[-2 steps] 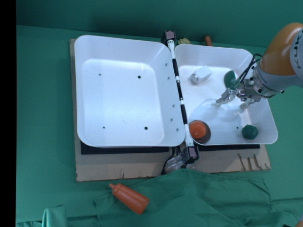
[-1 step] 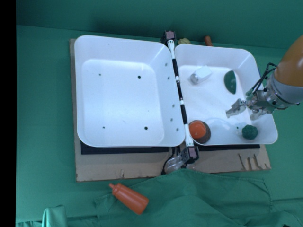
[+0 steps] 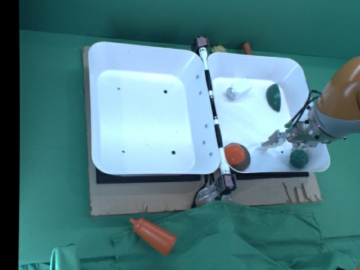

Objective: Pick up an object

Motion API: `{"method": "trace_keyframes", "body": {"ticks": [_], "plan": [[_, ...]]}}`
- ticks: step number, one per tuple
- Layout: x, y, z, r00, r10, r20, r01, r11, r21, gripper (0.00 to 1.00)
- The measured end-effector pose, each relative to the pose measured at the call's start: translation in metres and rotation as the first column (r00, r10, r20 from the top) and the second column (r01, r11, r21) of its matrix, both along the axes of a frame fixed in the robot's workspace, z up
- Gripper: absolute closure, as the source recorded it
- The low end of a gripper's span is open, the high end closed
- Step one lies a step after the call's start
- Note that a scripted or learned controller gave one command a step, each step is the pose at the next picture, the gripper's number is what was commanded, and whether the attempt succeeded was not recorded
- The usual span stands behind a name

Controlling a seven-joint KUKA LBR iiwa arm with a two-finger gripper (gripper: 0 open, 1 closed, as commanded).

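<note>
In the right bin (image 3: 298, 72), near its front wall, the pincer (image 3: 274, 141) hangs with fingers spread, holding nothing. An orange-and-brown ball (image 3: 237, 156) lies just left of it; probably light, rounded, likely to roll, best pinched across its middle.

Four objects are found in the right bin (image 3: 298, 72). A whitish, crumpled-looking piece (image 3: 237, 91) is seen toward eleven o'clock of the bin floor. A dark green half-round shape (image 3: 274, 97) is set against the wall at two o'clock. An orange-and-brown ball (image 3: 237, 156) is lodged at seven o'clock. A dark green knobbly ball (image 3: 298, 159) is placed at five o'clock.
</note>
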State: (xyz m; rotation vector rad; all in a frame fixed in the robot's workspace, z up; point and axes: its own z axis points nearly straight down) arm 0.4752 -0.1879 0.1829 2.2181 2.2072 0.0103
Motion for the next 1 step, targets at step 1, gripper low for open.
{"method": "trace_keyframes", "body": {"ticks": [1], "plan": [[-0.0021,0.0001,0.0016,1.0,0.002,0.006,-0.002,1.0,-0.002,0.0]]}}
